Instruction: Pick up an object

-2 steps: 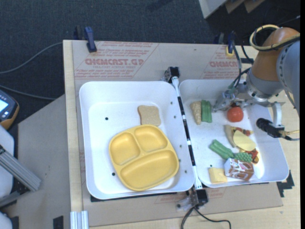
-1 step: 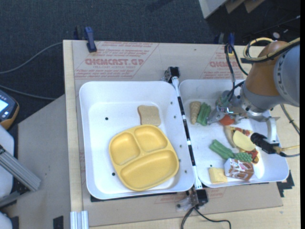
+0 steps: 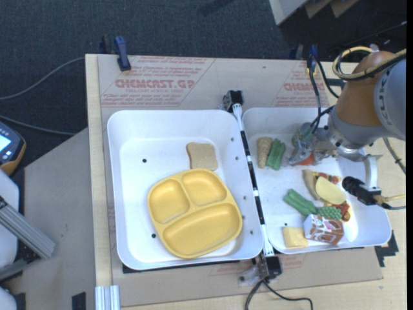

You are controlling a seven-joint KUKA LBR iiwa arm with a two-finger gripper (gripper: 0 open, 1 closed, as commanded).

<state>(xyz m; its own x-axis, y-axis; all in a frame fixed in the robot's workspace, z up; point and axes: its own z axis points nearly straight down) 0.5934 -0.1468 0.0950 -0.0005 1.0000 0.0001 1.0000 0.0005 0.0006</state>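
Looks like the approach step: the gripper (image 3: 303,148) hangs low in the right bin (image 3: 377,234), just right of the green pickle (image 3: 276,154) (can't tell whether anything's grabbed), so next it needs a clean lift.

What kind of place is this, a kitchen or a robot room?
Probably a robot lab, not a kitchen. A grey and orange robot arm reaches over two white bins on a bench. The food looks like toys, beside a yellow divided plate, and cables trail over the carpet.
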